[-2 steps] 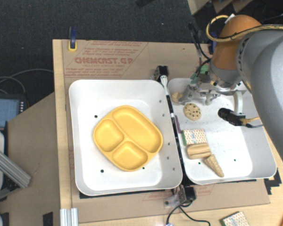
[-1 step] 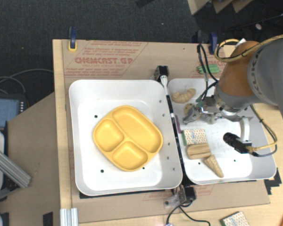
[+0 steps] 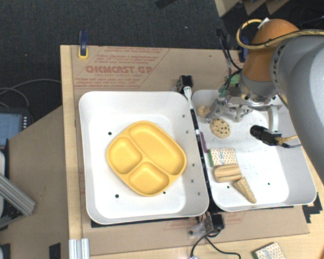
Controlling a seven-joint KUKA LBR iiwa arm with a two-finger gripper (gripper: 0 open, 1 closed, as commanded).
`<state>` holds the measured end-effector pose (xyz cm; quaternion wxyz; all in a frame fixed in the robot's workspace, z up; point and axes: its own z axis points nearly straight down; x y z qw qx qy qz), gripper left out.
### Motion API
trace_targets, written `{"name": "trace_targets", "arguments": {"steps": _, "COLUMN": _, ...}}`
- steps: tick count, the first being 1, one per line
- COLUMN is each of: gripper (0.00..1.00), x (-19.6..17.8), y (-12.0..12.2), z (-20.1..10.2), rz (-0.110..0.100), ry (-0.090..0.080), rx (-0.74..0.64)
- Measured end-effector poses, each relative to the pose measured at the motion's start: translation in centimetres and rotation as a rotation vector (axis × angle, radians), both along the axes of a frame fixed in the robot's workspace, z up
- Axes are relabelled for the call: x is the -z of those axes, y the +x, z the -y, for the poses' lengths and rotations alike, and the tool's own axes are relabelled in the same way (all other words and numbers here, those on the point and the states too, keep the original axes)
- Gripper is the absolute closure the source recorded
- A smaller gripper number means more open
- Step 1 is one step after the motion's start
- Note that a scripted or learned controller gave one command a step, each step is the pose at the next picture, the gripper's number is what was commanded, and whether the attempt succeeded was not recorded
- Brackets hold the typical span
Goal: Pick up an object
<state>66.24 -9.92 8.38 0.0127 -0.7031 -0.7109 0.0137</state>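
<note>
Cookie (image 3: 220,127), cone (image 3: 245,190) in 1 bin (image 3: 291,182)

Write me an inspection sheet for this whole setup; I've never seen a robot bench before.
Surface: brown board bearing left bin and right bin, side by side.
Job's things: in the right bin, cookie, patterned packet, tan roll, cone, small tan piece.
Clutter: yellow divided plate in the left bin.
Grippers: end effector over the right bin's far end, near the cookie.
Cables: dark cable at the bench's front edge; thin cable on the floor.
Surroundings: dark carpet, blue screen, blue clamp.
</note>
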Motion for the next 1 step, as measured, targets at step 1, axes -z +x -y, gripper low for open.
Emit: {"name": "trace_targets", "arguments": {"steps": 1, "gripper": 0.00, "x": -0.09, "y": -2.04, "z": -0.09, "rz": 0.032, "ry": 0.002, "rx": 0.012}}
